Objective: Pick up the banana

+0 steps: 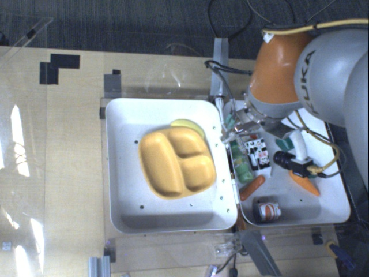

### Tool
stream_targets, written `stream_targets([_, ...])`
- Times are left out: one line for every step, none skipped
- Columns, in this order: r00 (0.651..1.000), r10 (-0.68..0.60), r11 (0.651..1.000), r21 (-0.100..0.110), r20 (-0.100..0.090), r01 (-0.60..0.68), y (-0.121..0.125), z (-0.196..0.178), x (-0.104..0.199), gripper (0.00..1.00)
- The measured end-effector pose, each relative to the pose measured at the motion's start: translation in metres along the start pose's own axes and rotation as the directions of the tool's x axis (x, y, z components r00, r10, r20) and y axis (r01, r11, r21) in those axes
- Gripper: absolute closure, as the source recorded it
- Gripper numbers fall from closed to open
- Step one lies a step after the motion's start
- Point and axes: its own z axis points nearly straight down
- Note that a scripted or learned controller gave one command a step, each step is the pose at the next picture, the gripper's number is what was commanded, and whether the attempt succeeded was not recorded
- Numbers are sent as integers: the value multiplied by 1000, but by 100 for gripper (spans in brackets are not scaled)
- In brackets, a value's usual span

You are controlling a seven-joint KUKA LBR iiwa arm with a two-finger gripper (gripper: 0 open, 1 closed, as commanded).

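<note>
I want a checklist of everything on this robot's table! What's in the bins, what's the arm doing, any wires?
Surface: pale bench with two white bins, left bin and right bin.
Job's things: banana, a yellow-green sliver peeking from behind the tray.
Clutter: yellow tray in the left bin; green packet, carrot, can in the right bin.
Tool: tool over the right bin's left side, near the divider; holding nothing seen.
Cables: black loops on the floor behind; yellow cable on the arm.
Surroundings: dark carpet.
</note>
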Motion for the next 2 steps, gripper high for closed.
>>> stream_targets([997, 82, 997, -1, 0, -82, 37, -36, 35, 100])
stream_targets([998, 69, 998, -1, 1, -69, -42, -45, 20, 100])
